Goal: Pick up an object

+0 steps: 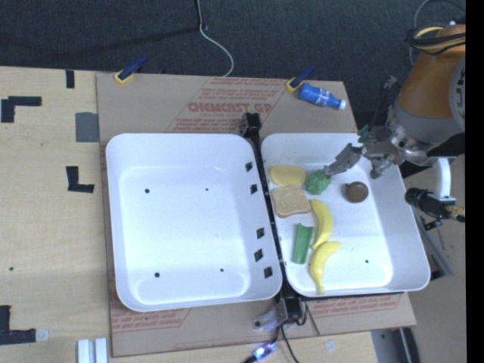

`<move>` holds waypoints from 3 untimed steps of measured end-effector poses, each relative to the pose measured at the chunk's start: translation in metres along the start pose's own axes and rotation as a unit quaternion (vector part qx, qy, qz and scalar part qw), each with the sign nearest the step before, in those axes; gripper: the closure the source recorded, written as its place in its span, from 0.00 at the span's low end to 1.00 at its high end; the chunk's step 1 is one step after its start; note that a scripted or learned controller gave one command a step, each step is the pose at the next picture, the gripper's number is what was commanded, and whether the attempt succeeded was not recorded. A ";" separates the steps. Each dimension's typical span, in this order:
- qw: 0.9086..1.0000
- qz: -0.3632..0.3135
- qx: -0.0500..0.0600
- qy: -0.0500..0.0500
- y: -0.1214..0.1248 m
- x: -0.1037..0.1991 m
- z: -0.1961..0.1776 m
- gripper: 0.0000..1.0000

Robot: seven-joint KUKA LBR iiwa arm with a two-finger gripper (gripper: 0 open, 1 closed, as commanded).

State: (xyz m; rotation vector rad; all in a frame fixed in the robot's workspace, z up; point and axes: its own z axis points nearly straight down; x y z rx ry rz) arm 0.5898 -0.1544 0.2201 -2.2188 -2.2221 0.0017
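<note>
Pincer (358, 160) sits over the upper part of the right bin (404, 233), its two fingers spread apart, nothing between them. One finger (344, 159) reaches toward the green object (317, 182), possibly a broccoli floret; contact is hard to judge from this angle. The other finger (376, 167) hangs just above the brown round object (356, 192). In the same bin: pale yellow lump (286, 175) against the left wall, toast slice (290, 200) just below it, banana (323, 221), green stick (302, 243) beside it, second banana (321, 261) lower down. Left bin (121, 203) adjoins. Blue bottle (321, 96) lies on the surface (45, 225) behind the bins.
</note>
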 end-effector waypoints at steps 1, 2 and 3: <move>1.000 0.000 0.006 0.002 -0.020 0.025 0.125 0.00; 1.000 0.000 0.001 0.000 -0.017 0.024 0.108 1.00; 1.000 -0.005 -0.006 0.001 0.040 0.112 0.031 1.00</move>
